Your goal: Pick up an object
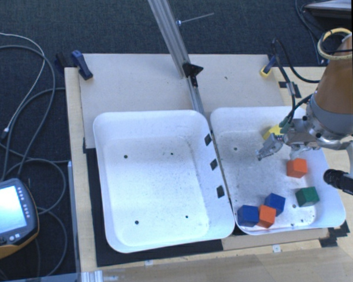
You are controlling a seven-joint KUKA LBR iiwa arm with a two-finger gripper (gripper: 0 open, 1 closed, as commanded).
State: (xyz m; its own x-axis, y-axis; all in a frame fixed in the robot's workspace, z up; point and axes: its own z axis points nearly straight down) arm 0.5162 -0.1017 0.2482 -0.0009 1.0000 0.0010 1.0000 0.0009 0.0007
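Nothing lifted yet: two-finger metal gripper (268, 149) hovering low in the right shallow white plastic bin (241, 181), near a small yellow block (274, 131). Claw state impossible to tell; grasp and lift remaining.

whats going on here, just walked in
A grey arm reaches in from the right, its pincer low over the right bin. Nothing shows between its fingers. Loose blocks lie there: an orange block, a green block, and a cluster of two blue and one orange by the front rim. A yellow piece sits beside the pincer.
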